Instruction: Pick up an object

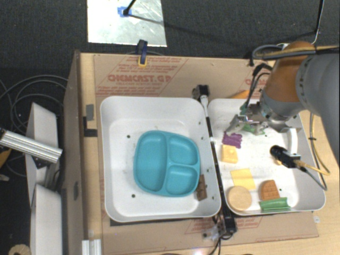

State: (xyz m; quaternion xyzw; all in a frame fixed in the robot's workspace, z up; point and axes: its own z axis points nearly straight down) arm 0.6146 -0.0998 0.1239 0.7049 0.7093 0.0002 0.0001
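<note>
Camera view: the metal two-finger gripper [240, 122] hangs spread wide, holding nothing, tips just above a small purple toy piece [232, 139] at its six o'clock, in the right white bin [313, 195].

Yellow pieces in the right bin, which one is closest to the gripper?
The small yellow block, just under the purple piece that lies below the gripper. The larger yellow slab and the round tan disc sit farther down the bin.
</note>
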